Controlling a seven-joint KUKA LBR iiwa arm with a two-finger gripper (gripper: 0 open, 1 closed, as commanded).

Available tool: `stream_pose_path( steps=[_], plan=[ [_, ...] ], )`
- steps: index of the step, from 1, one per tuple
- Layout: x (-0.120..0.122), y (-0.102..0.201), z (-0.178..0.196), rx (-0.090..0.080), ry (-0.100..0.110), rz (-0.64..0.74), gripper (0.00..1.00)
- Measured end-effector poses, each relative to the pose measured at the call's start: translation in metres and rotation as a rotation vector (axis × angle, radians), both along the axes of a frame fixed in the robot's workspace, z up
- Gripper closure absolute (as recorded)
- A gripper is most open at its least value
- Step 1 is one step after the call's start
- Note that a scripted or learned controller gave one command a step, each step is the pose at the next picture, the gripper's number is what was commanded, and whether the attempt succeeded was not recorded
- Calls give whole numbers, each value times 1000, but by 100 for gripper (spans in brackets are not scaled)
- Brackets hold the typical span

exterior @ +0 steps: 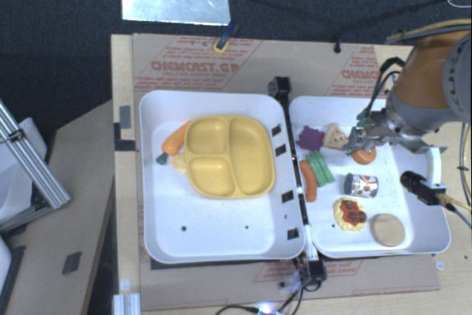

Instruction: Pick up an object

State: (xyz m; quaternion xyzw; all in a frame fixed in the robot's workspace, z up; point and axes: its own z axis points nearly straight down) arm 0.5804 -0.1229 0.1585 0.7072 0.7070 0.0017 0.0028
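Note:
My gripper [362, 142] hangs low in the upper part of the right bin [424, 236], directly over a small orange toy [363, 155] whose lower edge peeks out beneath it. Just left of it lie a pale cheese wedge [336, 135] and purple grapes [310, 136]. Below are a small can [361, 185], a pizza slice [351, 214] and a round tan cookie [388, 229]. A green vegetable [320, 167] and an orange sausage [308, 181] lie near the bin's left wall.
The left bin [169, 229] holds a yellow divided plate [221, 155] with a toy carrot [175, 138] at its left edge. A black divider [289, 151] separates the bins. A dark cylindrical part [418, 187] juts over the right bin's right side.

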Motion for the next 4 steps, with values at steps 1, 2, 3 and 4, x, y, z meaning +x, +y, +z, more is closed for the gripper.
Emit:
stream_pose_path(
  steps=[1, 2, 3, 4],
  plan=[
    [4, 1, 65, 0, -2, 5, 100],
    [4, 1, 66, 1, 3, 4, 100],
    [29, 47, 77, 3, 2, 10, 100],
    [50, 79, 75, 2, 2, 9, 100]
  ],
)
